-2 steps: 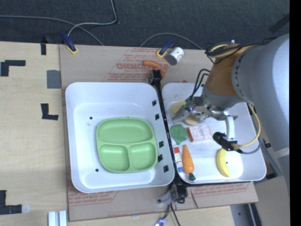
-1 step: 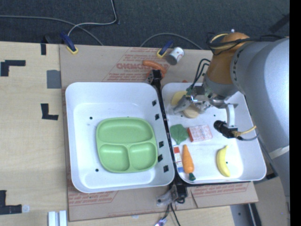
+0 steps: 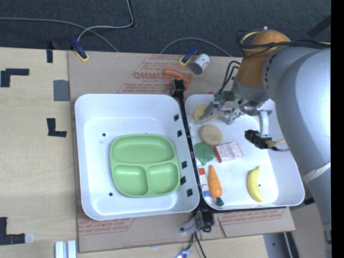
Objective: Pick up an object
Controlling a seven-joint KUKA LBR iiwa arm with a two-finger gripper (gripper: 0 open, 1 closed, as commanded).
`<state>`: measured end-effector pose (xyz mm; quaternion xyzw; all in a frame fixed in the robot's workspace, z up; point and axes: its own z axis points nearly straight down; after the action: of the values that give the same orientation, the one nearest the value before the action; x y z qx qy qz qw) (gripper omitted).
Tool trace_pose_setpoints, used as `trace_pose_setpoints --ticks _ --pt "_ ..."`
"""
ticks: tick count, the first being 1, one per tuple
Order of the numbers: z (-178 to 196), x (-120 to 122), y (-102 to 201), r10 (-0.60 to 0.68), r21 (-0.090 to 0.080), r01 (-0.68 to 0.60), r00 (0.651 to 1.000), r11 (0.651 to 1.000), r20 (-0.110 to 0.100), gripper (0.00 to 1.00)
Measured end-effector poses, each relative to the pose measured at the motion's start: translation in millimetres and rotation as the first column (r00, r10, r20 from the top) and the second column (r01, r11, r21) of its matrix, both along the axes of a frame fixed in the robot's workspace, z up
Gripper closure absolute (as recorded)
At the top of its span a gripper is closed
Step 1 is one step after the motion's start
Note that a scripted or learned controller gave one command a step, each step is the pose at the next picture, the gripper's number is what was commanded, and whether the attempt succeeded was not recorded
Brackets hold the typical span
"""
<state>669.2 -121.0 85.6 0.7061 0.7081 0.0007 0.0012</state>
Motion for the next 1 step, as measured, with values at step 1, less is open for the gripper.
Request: trace_pose_setpoints --ticks 1 --pt "0.3 -68.7 24.6 -0.003 0.0 0.003 1.0 1.0 -0.002 0.0"
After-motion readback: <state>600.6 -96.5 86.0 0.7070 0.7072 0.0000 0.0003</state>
